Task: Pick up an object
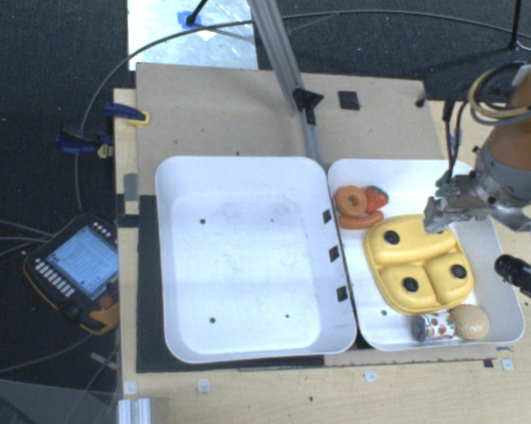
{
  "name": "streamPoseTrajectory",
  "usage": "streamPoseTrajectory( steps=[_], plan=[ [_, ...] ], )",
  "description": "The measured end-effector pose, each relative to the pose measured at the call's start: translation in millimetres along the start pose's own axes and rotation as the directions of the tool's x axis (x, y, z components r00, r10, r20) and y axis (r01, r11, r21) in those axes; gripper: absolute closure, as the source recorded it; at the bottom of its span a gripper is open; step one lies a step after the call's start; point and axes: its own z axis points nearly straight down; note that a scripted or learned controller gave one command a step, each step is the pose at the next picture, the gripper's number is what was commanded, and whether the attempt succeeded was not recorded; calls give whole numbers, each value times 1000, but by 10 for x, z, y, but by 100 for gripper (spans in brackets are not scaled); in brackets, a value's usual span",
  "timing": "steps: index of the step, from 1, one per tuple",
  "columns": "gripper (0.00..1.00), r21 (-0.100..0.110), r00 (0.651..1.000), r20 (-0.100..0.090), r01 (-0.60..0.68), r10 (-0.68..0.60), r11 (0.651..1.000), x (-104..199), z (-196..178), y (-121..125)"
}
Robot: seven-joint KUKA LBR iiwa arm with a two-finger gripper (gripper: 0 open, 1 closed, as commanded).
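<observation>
Gripper (440, 212) is seen low over the right-hand bin (504, 321), at the upper right edge of the yellow moulded toy (417, 263); whether its fingers are spread or pressed together cannot be told, since they are viewed from above and blur into the wrist. Nothing can be made out held between them, so no hold is claimed.

Nearest the front rim of that bin, a small printed can (433, 327) is laid on its side, just beside a tan egg-shaped ball (470, 321). Behind these the yellow toy is spread across the middle of the bin, with dark holes in its lobes. Further back, against the left wall, an orange ring (352, 200) is stacked with other orange and red pieces (371, 208). The left-hand bin (172, 184) is set alongside, apart from the arm.

The approach or descent onto the yellow toy is judged to be the step in hand. For the next move, a firm closing on the toy's rim would be called for, then a straight lift; a slip off the smooth rounded edge is to be feared.
</observation>
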Motion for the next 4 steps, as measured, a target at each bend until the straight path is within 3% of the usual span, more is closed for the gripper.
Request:
streamPoseTrajectory(
  steps=[2,4],
  plan=[
    [100,3,1000,-2,5,-5,1000,944,180,224],
    [100,2,1000,-3,4,-4,1000,1885,89,526]
  ],
)
